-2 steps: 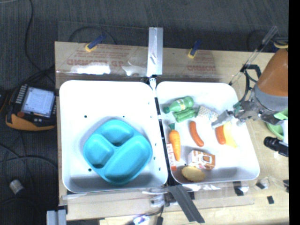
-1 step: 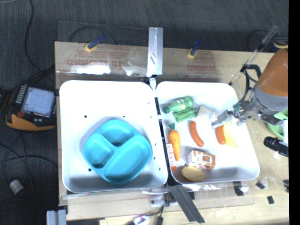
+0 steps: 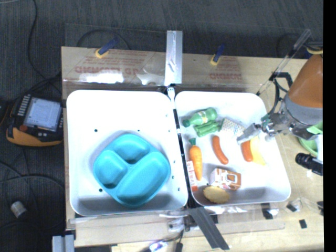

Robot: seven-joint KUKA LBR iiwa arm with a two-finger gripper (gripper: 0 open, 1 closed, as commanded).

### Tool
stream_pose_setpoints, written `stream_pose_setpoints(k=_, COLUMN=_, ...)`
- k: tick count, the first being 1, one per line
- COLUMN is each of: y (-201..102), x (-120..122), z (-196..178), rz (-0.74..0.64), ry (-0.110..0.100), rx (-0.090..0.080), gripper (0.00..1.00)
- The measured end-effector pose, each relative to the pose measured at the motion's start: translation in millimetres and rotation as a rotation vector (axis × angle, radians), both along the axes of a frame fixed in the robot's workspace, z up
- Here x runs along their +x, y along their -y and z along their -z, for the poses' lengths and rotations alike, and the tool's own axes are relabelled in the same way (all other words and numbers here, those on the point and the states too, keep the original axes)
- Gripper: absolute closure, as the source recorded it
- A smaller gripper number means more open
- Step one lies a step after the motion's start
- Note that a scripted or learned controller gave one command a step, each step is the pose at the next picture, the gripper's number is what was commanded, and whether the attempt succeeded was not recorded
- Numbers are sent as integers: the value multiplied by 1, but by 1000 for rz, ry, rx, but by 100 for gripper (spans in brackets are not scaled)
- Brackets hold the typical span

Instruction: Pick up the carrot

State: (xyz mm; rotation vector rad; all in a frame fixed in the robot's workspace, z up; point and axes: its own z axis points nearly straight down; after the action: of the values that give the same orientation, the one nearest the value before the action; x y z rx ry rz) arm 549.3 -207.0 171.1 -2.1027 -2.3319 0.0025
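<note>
The carrot (image 3: pixel 195 159) is orange with a green top. It lies lengthwise along the left wall of the right bin (image 3: pixel 273 185), green end toward the back. My gripper (image 3: pixel 256 132) hovers at the right side of that bin, well to the right of the carrot, above an orange and yellow piece (image 3: pixel 251 150). Nothing shows in its grasp.
The right bin also holds a green bottle (image 3: pixel 201 117), a red sausage (image 3: pixel 220 149), a small carton (image 3: pixel 227 178) and a potato (image 3: pixel 216 194) close to the carrot. A blue divided plate (image 3: pixel 132 168) sits in the left bin (image 3: pixel 84 114).
</note>
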Motion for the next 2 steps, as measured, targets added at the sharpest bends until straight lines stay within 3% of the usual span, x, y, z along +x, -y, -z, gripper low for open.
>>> stream_pose_setpoints(k=1, y=0, x=0, z=0, rz=0, ry=0, rx=0, gripper=0)
stream_pose_setpoints(k=2, y=6, x=1, z=74, rz=86, ry=5, rx=10, gripper=0)
